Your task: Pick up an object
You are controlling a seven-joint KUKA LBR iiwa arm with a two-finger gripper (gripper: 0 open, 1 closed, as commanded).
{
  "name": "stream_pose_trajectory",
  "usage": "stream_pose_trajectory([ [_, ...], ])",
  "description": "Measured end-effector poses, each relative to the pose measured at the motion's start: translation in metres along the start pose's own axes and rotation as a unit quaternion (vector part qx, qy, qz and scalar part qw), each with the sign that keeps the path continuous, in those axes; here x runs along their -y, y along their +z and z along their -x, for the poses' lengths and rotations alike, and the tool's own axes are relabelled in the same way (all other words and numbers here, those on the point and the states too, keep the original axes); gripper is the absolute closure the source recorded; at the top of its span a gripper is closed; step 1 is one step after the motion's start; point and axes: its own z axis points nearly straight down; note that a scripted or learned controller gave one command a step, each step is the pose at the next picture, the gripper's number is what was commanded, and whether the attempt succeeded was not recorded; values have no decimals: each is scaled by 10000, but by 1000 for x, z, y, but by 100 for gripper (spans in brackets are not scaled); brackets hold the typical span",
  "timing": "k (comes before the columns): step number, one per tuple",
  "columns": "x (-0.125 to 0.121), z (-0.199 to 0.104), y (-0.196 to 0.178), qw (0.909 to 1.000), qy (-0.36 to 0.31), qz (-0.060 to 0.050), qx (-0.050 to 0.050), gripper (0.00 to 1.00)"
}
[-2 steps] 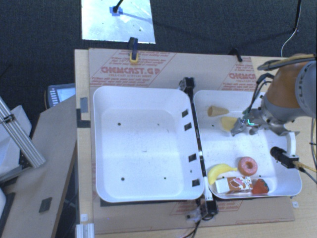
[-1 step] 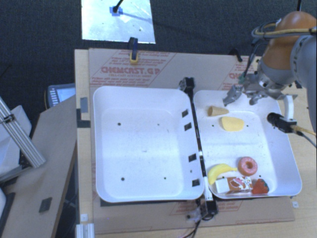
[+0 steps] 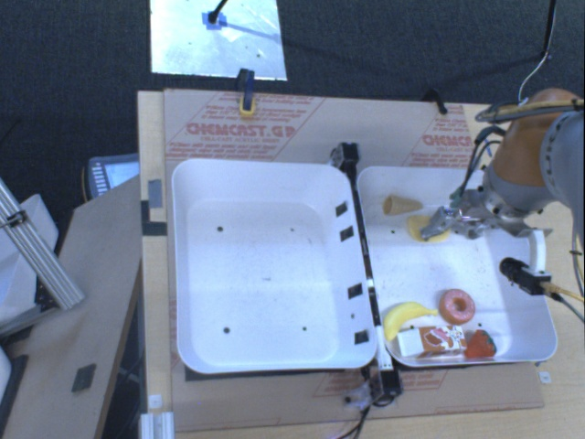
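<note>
My gripper (image 3: 446,219) is low in the back part of the right bin (image 3: 530,323), reaching in from the right. Its tip is right at a flat yellow piece (image 3: 424,230) on the bin floor and partly covers it. I cannot tell if they touch. A tan wedge (image 3: 400,205) lies just behind and to the left of the tip. Toward the front of the same bin lie a pink donut (image 3: 456,305), a banana (image 3: 408,315), an orange and white carton (image 3: 435,340) and a red strawberry (image 3: 483,344).
The left bin (image 3: 183,245) stands beside the right one, with a black divider strip (image 3: 358,245) between them. Both sit on a cardboard sheet (image 3: 274,126). The bin walls rise close around the gripper at the back and right.
</note>
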Motion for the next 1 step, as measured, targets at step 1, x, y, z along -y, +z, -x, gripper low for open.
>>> stream_pose_trajectory([
  [1, 18, 27, -44, 10000, -9, 42, 9, 0],
])
